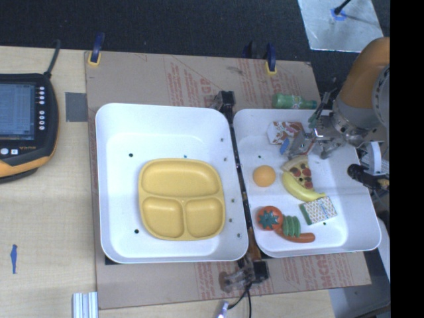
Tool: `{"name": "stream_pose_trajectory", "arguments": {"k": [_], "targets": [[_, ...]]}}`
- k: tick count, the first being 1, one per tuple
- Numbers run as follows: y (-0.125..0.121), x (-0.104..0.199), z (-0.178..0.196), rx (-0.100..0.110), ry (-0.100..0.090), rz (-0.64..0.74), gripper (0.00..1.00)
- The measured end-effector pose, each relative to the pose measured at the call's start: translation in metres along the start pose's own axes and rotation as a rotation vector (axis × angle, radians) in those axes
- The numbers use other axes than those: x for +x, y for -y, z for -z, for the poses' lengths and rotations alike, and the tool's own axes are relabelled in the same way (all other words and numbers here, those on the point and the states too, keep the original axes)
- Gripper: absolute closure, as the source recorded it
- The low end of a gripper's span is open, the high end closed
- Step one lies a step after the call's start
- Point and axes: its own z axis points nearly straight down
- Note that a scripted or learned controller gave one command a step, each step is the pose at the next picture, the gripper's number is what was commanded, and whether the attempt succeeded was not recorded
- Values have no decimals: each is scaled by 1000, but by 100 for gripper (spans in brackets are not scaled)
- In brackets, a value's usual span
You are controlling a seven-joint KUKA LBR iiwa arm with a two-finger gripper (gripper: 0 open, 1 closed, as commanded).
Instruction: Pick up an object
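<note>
In the right bin (358, 237) lie an orange ball (264, 176), banana (298, 189), pizza slice (300, 169), tomato (269, 218), patterned packet (318, 211) and small carton (283, 132), none lifted.

Bench (59, 244), cardboard sheet (165, 78), two white bins (119, 121)

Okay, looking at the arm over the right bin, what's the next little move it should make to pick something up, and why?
Probably a short descent straight down. The gripper hovers over the right bin, above the gap between the small printed packet and the pizza slice toy. Nothing is visibly held, so lowering onto the pizza slice toy, just below it in view, seems the nearest try.
</note>
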Motion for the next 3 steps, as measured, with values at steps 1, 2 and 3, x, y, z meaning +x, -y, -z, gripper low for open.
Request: {"name": "stream_pose_trajectory", "arguments": {"k": [1, 2, 3], "targets": [[1, 21, 0, -5, 16, -5, 0], [-1, 54, -1, -8, 16, -4, 0], [-7, 70, 1, -38, 15, -5, 0]]}}
